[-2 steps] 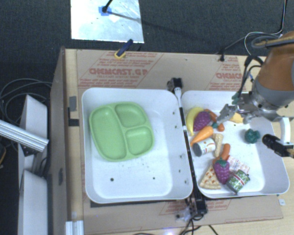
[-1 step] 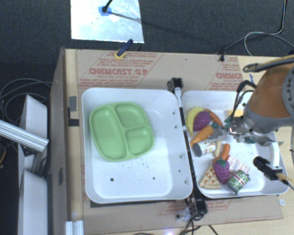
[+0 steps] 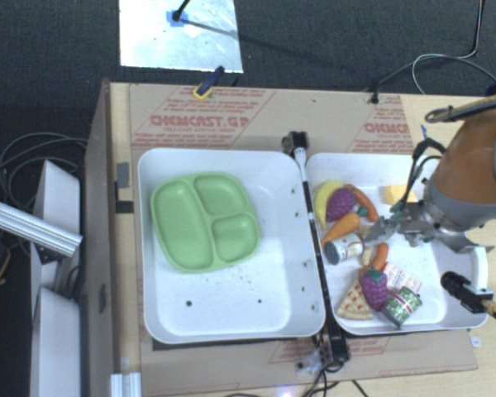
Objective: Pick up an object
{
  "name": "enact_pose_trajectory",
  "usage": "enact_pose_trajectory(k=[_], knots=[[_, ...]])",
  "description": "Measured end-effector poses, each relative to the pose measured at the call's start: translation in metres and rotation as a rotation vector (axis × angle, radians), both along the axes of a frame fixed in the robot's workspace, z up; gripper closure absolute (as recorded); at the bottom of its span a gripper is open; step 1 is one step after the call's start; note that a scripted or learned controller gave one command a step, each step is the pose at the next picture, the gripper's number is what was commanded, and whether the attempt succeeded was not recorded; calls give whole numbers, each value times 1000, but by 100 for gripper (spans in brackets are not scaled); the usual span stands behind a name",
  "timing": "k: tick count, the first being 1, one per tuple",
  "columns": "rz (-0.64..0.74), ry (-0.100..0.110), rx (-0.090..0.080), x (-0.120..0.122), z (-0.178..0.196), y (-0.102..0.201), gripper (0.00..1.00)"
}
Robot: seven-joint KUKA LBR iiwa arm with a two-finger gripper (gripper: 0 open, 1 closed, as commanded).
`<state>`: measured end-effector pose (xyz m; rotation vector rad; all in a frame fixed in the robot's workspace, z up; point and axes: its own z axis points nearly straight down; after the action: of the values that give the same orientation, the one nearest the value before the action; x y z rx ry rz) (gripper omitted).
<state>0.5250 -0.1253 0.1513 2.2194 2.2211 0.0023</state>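
The gripper (image 3: 379, 231) sits low in the right bin (image 3: 459, 321), centre right of the frame, over the toy food pile. Finger spacing cannot be determined; no object is seen held. Nearest items: carrot (image 3: 347, 224) and grey can (image 3: 335, 251) to its left, pizza slice (image 3: 355, 303) below. Step in hand appears to be the approach. Next: descend, close on one item, lift.

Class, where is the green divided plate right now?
The green divided plate lies in the left white bin, toward its left side, apart from the toy food in the right bin.
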Motion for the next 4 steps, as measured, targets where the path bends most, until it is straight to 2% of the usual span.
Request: enact_pose_trajectory(k=[1,2,3,4], knots=[[2,-10,-1,9,-43,5,0],[1,2,0,-12,-32,4,0],[1,0,-1,-26,-57,8,0],[2,0,0,27,-67,3,0]])
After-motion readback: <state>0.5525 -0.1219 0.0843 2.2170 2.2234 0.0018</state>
